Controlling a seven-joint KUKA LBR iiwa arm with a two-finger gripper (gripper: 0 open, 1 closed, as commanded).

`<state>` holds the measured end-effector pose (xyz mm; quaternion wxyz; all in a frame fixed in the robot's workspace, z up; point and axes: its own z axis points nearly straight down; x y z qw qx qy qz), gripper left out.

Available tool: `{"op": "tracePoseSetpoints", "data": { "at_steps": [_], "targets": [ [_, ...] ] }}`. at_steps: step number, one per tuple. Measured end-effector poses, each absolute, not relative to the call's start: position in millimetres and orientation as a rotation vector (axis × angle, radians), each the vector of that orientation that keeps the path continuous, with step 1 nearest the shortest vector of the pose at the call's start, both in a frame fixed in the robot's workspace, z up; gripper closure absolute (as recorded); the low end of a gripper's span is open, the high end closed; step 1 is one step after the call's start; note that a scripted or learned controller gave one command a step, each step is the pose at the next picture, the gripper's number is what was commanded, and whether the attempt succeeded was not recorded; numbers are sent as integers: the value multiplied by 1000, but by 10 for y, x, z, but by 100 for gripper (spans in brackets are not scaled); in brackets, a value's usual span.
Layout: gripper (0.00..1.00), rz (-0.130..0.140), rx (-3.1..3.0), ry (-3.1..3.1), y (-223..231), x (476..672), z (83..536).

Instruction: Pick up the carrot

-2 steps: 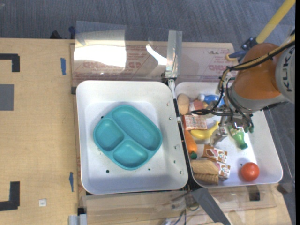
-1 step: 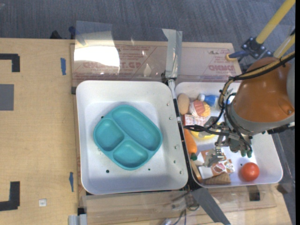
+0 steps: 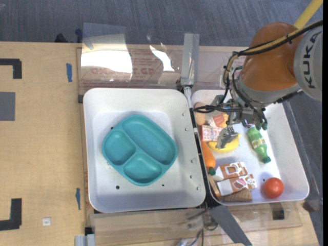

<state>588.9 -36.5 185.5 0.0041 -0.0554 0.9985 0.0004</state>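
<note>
The orange plastic carrot (image 3: 207,156) lay along the left wall of the right shallow white bin (image 3: 297,158), just left of the yellow banana-shaped toy (image 3: 228,144). The gripper (image 3: 228,136) hung over that banana, right of the carrot and apart from it. Whether its fingers were wide or narrow could not be told; nothing was seen between them.

The arm (image 3: 279,55) runs out past the picture's right edge, and its bulk hides the far end of the right bin (image 3: 300,173) and part of the clutter there. The gripper (image 3: 229,136) is too small and dark to tell how its fingers stand. It overlaps the yellow banana (image 3: 230,145), and the print on the small cartons (image 3: 238,177) is too small to read.
</note>
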Motion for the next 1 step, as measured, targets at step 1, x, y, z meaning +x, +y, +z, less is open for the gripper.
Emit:
{"op": "tracePoseSetpoints", "data": {
  "at_steps": [1],
  "targets": [
    [0, -4, -650, 3060, -1127, 6347, 887]
  ]
}}
